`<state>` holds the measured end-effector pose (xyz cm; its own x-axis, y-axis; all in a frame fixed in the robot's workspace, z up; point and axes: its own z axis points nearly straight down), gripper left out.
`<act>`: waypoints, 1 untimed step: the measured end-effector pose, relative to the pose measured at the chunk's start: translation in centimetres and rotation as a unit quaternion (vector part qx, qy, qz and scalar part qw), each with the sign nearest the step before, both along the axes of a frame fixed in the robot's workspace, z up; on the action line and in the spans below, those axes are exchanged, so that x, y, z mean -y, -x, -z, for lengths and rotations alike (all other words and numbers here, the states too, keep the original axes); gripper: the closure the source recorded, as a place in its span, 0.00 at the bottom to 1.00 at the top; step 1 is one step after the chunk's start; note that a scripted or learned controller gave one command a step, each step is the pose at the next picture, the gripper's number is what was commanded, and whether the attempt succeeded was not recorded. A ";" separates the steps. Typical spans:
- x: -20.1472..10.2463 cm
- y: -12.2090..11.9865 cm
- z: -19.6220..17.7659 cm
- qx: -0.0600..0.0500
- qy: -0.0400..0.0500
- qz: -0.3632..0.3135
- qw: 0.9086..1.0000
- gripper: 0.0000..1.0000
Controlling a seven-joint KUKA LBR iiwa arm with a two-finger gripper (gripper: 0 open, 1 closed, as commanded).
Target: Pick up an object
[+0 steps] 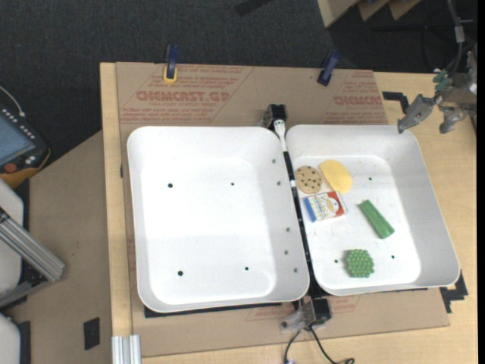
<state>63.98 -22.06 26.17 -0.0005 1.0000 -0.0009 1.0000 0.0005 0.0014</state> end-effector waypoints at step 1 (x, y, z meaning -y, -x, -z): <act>0.0 -0.1 -1.1 0.002 0.001 0.000 1.000 1.00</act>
